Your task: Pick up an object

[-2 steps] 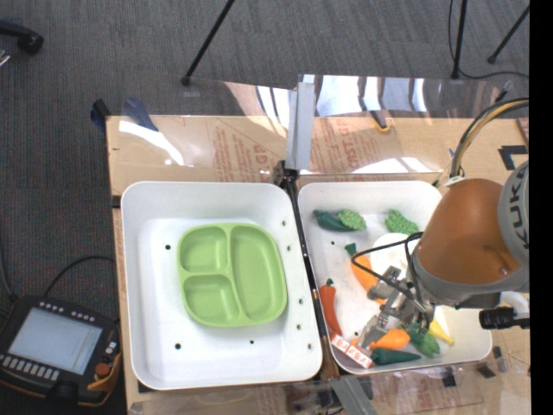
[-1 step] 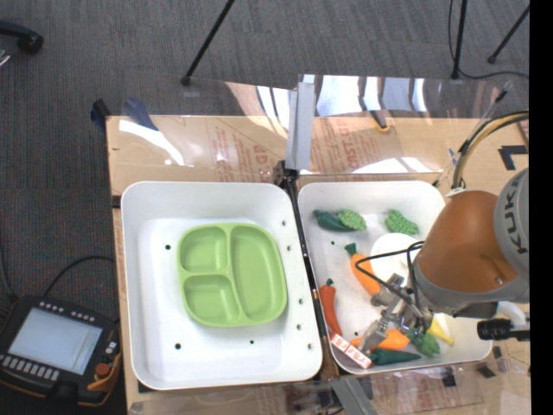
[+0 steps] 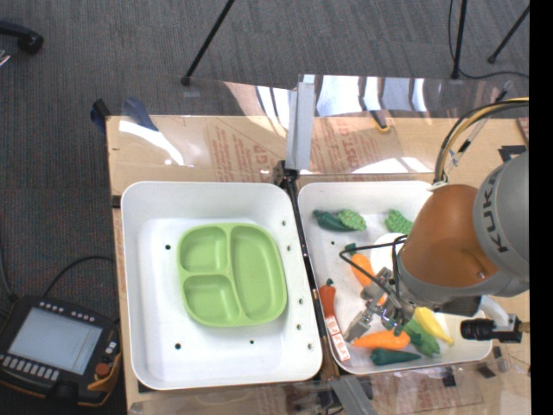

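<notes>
Carrot under the jaws: an orange toy carrot (image 3: 381,340) lies near the front wall of the right bin (image 3: 339,199), just below the fingertips; it looks the likeliest target, though the task names no single piece.
Jaws: spread, pointing down and to the view's left, with nothing visibly between them.
Gripper: the gripper (image 3: 370,313) hangs low over the cluster of toy food, so a close should catch whatever sits under it.
Close neighbours: a yellow piece (image 3: 429,323) and a dark green piece (image 3: 397,357) crowd the carrot, touching or nearly so; a grab here could nudge them.
Further pieces: a second carrot (image 3: 362,267) lies behind the gripper, a red pepper (image 3: 327,299) near the dividing wall, green vegetables (image 3: 340,220) at the back.
Arm: the grey arm with its orange band (image 3: 445,242) leans in from the right, hiding part of the bin.
Left bin: the left bin (image 3: 143,318) holds a green divided plate (image 3: 232,275), well apart from the work.
</notes>
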Robot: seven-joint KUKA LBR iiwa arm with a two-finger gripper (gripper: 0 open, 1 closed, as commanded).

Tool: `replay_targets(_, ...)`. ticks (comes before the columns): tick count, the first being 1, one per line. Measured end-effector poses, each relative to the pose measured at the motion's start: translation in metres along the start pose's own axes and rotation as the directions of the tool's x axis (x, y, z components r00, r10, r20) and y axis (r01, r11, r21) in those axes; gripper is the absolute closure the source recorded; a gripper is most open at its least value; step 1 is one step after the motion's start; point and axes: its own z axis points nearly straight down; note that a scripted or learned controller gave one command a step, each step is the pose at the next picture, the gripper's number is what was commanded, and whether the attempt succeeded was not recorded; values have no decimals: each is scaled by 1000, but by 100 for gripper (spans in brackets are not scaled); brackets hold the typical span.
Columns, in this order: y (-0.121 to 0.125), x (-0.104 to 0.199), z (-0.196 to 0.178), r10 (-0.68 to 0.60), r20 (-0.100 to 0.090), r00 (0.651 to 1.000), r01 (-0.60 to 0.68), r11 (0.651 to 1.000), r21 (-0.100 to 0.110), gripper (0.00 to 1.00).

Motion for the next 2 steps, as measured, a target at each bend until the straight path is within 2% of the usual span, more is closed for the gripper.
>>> replay_targets(1,42,-57,3,15,-12,1000,-15,1000,0,0)
replay_targets(2,82,-108,4,-120,-10,993,120,993,-1,0)
